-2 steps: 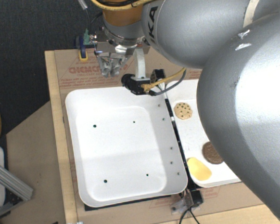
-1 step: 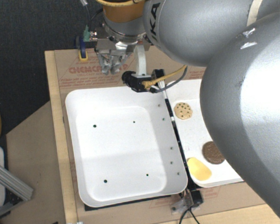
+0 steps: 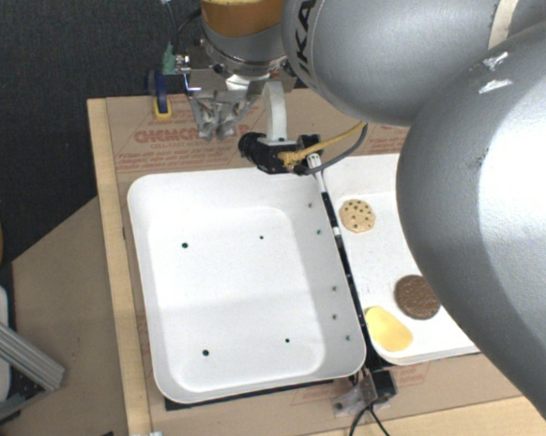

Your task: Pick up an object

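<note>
My gripper [image 3: 217,123] hangs above the bench behind the far edge of the left bin [image 3: 166,296], its metal fingers pointing down with nothing visible between them. In the right bin [image 3: 383,180] lie three things: a pale round cookie with dark chips [image 3: 357,215], a dark brown round cookie [image 3: 416,297], and a yellow rounded piece [image 3: 388,329] near the front edge. The grey arm covers much of the right bin.
Brown cardboard [image 3: 122,271] lies under both bins, with red print at the back. A small blue and yellow object [image 3: 160,91] sits at the cardboard's far left corner. Metal rails [image 3: 20,350] lie off to the left of the bench.
</note>
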Available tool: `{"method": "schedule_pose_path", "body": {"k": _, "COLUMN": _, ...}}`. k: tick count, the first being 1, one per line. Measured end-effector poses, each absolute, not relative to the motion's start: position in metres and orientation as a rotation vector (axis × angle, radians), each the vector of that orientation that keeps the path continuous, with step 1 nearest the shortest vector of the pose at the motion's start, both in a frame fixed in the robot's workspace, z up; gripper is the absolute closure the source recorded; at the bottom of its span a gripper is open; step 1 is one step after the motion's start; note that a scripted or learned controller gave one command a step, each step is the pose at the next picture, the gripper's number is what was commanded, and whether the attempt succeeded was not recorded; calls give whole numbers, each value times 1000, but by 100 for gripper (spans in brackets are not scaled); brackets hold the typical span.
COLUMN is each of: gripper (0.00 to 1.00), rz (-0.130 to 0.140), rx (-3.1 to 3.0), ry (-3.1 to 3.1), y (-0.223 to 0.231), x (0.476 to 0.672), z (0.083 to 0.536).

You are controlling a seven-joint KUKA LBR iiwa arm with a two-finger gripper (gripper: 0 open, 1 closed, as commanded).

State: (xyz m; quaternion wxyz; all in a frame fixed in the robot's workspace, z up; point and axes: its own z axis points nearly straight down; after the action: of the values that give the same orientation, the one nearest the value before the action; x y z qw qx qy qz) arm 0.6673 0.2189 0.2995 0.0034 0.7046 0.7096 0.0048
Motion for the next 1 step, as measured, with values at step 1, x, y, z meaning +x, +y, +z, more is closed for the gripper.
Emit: {"method": "schedule_pose_path", "body": {"k": 1, "gripper": 100, "rz": 18, "rx": 2207, "ry": 2224, "y": 219, "x": 667, "z": 310}}
